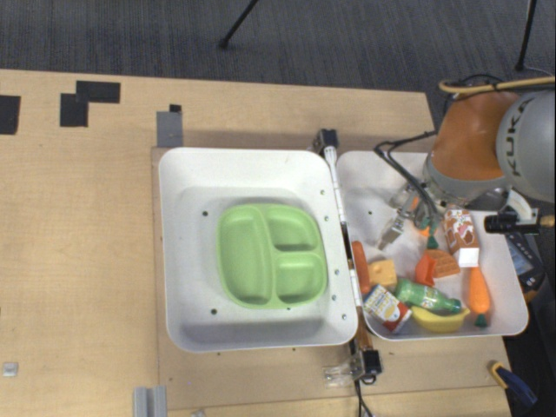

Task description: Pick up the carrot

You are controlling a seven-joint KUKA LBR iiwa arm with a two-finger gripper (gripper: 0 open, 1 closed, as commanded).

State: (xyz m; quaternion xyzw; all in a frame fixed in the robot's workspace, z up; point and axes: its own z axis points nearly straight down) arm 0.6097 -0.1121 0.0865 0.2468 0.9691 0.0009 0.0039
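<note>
The carrot (478, 291) is orange with a small green tip and lies near the right wall of the right bin (369, 181), pointing toward the front edge. My gripper (407, 222) hangs over the middle of that bin, up and to the left of the carrot and well apart from it. Its fingers (393, 231) look spread, open, with nothing between them. The grey arm with its orange band (469, 142) reaches in from the right.
Toys crowd the right bin's front half: a banana (441, 320), a green bottle (426, 295), an orange-red piece (425, 269), a tan cube (382, 274) and a red packet (459, 230). The left bin (187, 233) holds a green divided plate (271, 254).
</note>
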